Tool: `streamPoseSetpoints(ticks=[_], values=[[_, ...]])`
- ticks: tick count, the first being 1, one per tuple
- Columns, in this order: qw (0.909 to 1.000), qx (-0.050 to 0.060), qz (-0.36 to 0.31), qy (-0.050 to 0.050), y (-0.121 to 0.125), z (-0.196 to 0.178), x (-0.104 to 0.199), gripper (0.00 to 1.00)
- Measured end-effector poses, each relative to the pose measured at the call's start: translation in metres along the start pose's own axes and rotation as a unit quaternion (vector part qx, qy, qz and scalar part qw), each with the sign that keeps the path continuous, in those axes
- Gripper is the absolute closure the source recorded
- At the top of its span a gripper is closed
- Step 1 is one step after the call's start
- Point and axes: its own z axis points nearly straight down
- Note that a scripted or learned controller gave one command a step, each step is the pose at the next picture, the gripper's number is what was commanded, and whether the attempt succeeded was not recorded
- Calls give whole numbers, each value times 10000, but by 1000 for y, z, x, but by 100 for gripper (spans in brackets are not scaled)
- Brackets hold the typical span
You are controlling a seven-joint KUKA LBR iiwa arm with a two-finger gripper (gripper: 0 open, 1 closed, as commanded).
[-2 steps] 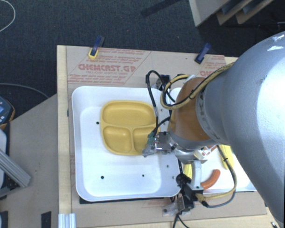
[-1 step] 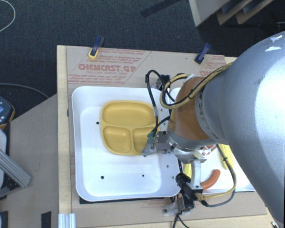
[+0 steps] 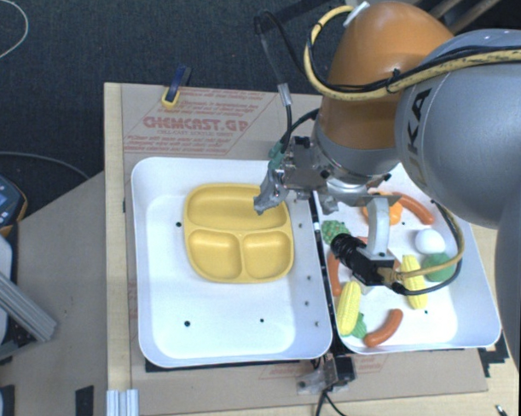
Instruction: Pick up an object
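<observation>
Camera view: hand (image 3: 322,215) above bin divider (image 3: 312,273).

A robotics lab bench set up for pick-and-place trials.

An industrial grey arm (image 3: 469,108) with an orange band (image 3: 381,62) and loose cabling reaches over two shallow white bins (image 3: 156,267) that sit side by side on a brown board (image 3: 204,116) printed with a plastics maker's name. The bins hold props, not real goods: a yellow divided plastic tray (image 3: 238,232) in one, toy corn (image 3: 348,306), sausages (image 3: 382,328) and an egg (image 3: 429,242) in the other. Dark carpet (image 3: 96,35), stray wires (image 3: 339,410) and aluminium framing (image 3: 18,310) surround the bench.
</observation>
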Motion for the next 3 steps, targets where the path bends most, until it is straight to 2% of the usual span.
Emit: streamPoseSetpoints(ticks=[1,2,3], values=[[10000,87,15,-27,-3,-1,-1,100],[9999,135,32,-22,-53,22,-1,100],[10000,81,17,-20,-50,0,9,100]])
